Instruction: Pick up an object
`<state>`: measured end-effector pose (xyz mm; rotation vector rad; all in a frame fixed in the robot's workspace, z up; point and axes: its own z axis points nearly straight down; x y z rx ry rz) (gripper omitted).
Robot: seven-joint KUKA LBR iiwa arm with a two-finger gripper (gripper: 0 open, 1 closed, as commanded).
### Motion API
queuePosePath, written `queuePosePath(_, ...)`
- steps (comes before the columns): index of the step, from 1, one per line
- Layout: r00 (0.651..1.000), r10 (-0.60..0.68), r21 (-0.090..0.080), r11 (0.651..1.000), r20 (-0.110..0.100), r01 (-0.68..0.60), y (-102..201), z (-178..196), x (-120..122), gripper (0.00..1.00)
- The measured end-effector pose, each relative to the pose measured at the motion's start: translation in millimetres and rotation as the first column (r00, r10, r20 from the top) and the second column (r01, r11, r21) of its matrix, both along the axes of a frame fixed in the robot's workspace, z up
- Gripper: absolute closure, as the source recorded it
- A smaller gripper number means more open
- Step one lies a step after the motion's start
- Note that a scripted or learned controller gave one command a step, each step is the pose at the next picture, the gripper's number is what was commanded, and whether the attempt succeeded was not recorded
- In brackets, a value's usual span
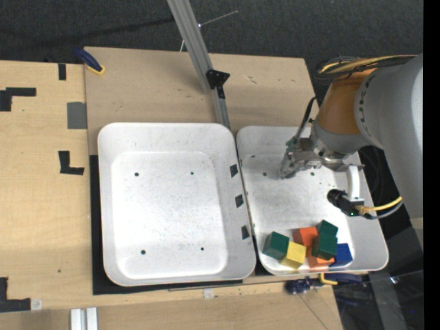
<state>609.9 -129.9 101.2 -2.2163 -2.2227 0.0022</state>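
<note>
**In the right bin: gripper high, blocks low, nothing grasped**

At far left, the left bin (pixel 165 205) has bare white floor with a few dark dots. Nothing to pick there.

Next over, the right bin (pixel 275 191). All the candidates sit huddled in its near corner: green block (pixel 277 245), yellow block (pixel 295 254), orange block (pixel 307 237), dark green block (pixel 328 238) and blue block (pixel 343 253). They touch or overlap each other; the dark green one looks tipped up on the pile.

Handling, my read: small rigid cubes, light, hard flat faces, not fragile. Likely a bit slick, so pinch across two opposite flat faces, square on, not on corners. Green block is the best bet: it is on the left edge of the cluster, with its left and far sides free. Its right side sits just beside the yellow one, so finger clearance is tight there. The others are hemmed in by neighbours or the bin wall.

The gripper (pixel 287 170) hangs over the far half of the right bin, above open floor, pointing down-left. Whether the jaws are apart or together I cannot tell; too small and dark. No object is visible at the tip.

Relative position: the cluster lies well apart from the gripper, toward the near rim and slightly to the right. The arm needs to travel toward the camera-side edge before any descent.
</note>
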Motion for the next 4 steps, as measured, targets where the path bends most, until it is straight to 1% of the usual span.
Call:
queuePosePath(1,1.000,-0.001,-0.002,1.000,0.008,0.001,1.6,62.6,0.6,1.00)
queuePosePath(2,1.000,-0.001,-0.002,1.000,0.009,0.001,-1.4,125.5,4.5,1.00)
queuePosePath(3,1.000,-0.002,-0.001,1.000,0.004,0.002,-0.9,145.9,4.7,1.00)
queuePosePath(4,1.000,0.003,0.000,1.000,0.000,-0.003,54.1,131.8,-3.5,1.00)
